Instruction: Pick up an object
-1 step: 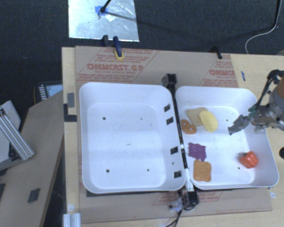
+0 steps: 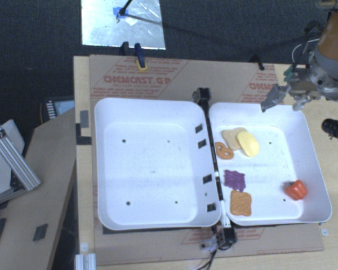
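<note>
Roughly, biggest first: the bench (image 2: 158,75), cardboard-topped w/ red print, carries both bins. Left bin (image 2: 149,165) is white and shallow, w/ a few small dark dots on its floor. Right bin (image 2: 312,173) sits touching it along the center seam, where black clips run down the join.

My arm (image 2: 333,44) comes in at upper right, orange band above the wrist, grey below. My gripper (image 2: 284,98) hangs over the far rim of the right bin, above its back edge and well apart from the items. Fingers (image 2: 272,98) look spread, w/ nothing between them.

Items, all in the right bin:
- yellow oval piece (image 2: 248,143), near the bin's back-left, lying partly over a tan flat piece (image 2: 231,137).
- orange waffle-like square (image 2: 240,203), at the front by the seam.
- purple leafy piece (image 2: 234,179), just behind the waffle square, near it, also close to the seam.
- red-orange pepper (image 2: 296,189) w/ green stem, front right, well apart from the rest.
- pretzel (image 2: 223,150), orange-brown, just beside the tan piece on its seam side; can't tell if touching.
</note>
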### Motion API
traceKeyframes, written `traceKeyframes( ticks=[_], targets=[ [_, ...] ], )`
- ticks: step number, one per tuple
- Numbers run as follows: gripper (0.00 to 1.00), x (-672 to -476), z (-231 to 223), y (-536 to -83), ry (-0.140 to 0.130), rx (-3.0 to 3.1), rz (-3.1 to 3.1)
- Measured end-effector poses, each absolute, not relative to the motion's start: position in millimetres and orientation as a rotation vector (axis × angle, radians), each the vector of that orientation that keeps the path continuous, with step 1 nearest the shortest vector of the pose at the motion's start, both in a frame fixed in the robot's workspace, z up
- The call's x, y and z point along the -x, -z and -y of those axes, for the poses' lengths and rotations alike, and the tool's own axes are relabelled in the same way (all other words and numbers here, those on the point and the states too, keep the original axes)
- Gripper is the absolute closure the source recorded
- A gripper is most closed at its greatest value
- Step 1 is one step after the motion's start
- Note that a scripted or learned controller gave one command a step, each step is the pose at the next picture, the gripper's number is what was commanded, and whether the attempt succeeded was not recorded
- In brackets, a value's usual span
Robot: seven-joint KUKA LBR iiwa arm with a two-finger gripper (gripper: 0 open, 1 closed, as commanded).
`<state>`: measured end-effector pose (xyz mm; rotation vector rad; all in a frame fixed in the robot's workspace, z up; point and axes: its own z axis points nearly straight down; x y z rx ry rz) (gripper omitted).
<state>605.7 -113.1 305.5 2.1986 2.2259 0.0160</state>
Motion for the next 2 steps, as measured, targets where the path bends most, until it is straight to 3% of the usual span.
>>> traceKeyframes(
  ticks=[1, 2],
  targets=[
    [0.00, -556.8, 160, -376, -0.006, -2.219, -2.211],
    [0.00, -502.5, 163, -485, -0.013, -2.209, -2.213]
  ],
)
